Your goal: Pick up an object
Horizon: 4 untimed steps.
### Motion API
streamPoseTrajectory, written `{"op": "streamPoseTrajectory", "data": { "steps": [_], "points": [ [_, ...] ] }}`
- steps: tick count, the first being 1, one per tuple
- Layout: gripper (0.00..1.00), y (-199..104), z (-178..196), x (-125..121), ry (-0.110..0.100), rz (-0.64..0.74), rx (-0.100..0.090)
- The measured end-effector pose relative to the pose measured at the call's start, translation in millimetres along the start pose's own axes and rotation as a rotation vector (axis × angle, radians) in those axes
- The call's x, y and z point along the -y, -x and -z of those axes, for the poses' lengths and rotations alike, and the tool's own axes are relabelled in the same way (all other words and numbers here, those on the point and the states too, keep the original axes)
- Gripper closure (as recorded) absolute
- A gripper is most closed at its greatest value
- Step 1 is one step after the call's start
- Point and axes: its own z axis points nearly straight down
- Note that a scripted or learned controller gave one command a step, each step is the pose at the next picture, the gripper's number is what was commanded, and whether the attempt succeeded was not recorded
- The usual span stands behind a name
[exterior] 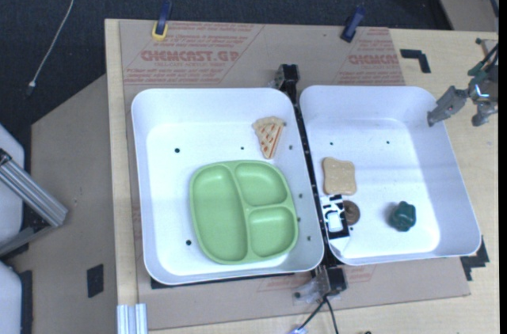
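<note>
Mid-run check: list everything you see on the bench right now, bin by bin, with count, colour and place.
left bin: one, white, left half of the bench
divided plate: one, light green, three compartments, front of the left bin
waffle wedge: one, tan, back right of the left bin
right bin: one, white, beside the left bin
toast slice: one, beige, left side of the right bin
small round piece: one, brown, just in front of the toast slice
small lumpy object: one, dark green, front middle of the right bin
clamps: two, blue, on the board's back edge
gripper: one, grey, over the right bin's back right corner
</note>
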Motion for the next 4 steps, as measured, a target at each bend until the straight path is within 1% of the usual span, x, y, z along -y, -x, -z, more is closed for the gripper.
{"op": "streamPoseTrajectory", "data": {
  "steps": [1, 2, 3, 4],
  "points": [
    [0.00, -0.7, 6.3, -2.1, 0.011, 0.003, 0.003],
    [0.00, -5.5, -56.4, -3.3, 0.004, 0.004, 0.000],
    [0.00, -5.9, -99.2, 1.9, 0.007, 0.003, 0.001],
    [0.00, -8.4, -154.0, -8.3, 0.006, 0.005, 0.000]
  ]
}}
